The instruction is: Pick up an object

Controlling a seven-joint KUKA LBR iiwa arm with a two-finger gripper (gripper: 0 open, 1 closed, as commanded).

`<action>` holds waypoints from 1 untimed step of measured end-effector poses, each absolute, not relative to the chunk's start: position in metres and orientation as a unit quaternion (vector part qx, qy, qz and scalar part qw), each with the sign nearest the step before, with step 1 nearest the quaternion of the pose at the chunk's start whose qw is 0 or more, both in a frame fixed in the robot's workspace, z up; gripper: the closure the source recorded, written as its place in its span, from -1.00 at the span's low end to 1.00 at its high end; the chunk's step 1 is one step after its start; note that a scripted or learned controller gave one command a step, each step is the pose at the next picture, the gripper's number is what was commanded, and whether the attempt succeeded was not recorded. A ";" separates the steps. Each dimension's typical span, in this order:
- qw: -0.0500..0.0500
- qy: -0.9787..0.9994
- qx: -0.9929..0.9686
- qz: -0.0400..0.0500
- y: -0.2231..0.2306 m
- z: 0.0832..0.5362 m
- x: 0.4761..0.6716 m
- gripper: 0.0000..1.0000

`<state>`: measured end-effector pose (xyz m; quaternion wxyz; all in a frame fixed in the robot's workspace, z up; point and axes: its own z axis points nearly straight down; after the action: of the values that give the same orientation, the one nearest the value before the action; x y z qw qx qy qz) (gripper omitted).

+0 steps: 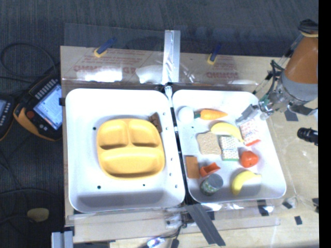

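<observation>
overhead, we see the gripper [248,113] at the right bin's [276,187] far right corner, above a small patterned packet [250,132]; we cannot tell its state. nearby lie a carrot [213,114], tomato [249,159] and 2 bananas. the left bin [77,190] holds a yellow tray [131,148].
</observation>
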<state>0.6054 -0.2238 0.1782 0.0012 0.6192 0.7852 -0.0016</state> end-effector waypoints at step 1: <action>0.000 0.791 0.611 0.004 -0.216 0.096 0.641 -1.00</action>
<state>0.6405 -0.2155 0.0958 0.0003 0.6113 0.7914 0.0037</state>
